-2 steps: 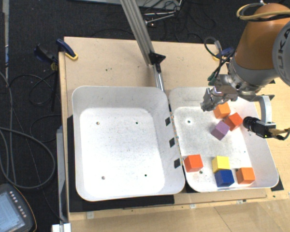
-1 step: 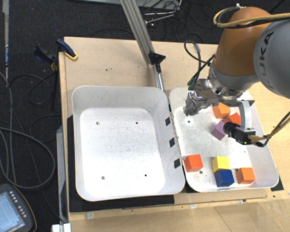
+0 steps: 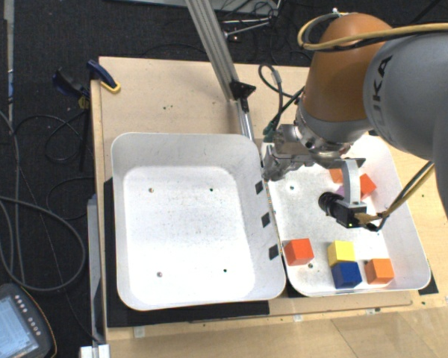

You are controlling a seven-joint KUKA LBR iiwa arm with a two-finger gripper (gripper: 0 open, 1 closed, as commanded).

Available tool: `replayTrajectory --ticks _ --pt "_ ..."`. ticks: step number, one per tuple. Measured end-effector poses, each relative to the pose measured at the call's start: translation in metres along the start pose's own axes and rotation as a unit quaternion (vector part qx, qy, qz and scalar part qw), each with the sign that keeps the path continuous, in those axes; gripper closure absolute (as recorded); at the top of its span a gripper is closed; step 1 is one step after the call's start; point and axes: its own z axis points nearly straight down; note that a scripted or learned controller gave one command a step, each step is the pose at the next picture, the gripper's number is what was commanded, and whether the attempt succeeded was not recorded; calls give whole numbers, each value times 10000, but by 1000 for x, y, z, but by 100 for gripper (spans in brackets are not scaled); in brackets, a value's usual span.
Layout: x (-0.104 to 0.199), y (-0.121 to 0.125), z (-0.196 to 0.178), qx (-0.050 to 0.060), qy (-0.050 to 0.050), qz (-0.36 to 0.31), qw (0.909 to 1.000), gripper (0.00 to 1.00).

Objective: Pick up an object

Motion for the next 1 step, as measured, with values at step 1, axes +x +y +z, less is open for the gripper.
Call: replayTrajectory --ticks 1 --pt "48 -13 16 10 1 -1 10000 100"
